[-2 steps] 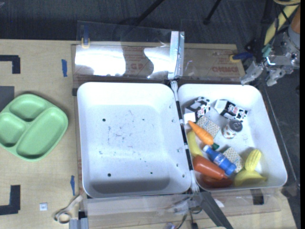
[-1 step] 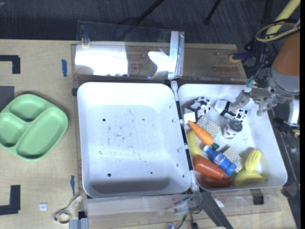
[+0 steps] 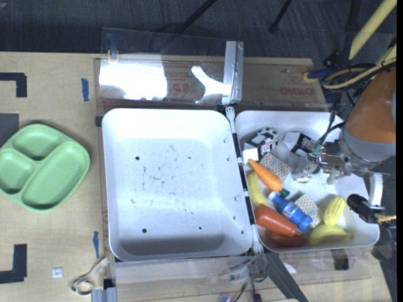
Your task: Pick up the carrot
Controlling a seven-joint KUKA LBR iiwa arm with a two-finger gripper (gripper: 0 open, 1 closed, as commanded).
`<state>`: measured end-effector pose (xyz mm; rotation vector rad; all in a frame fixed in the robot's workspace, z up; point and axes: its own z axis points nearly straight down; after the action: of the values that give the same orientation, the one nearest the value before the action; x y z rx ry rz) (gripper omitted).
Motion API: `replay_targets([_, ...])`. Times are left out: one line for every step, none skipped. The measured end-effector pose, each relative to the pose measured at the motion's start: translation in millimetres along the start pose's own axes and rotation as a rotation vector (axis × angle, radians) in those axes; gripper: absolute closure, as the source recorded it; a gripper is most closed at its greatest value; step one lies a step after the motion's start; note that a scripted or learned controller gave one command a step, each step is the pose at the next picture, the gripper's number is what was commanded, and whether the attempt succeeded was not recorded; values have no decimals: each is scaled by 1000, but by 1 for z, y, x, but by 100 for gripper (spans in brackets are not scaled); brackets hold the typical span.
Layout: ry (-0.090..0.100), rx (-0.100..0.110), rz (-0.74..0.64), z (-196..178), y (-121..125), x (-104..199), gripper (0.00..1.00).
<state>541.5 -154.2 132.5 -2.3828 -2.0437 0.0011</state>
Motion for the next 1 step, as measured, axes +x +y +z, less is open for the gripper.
replay_targets([-6,-18,-108,15,20,60,0])
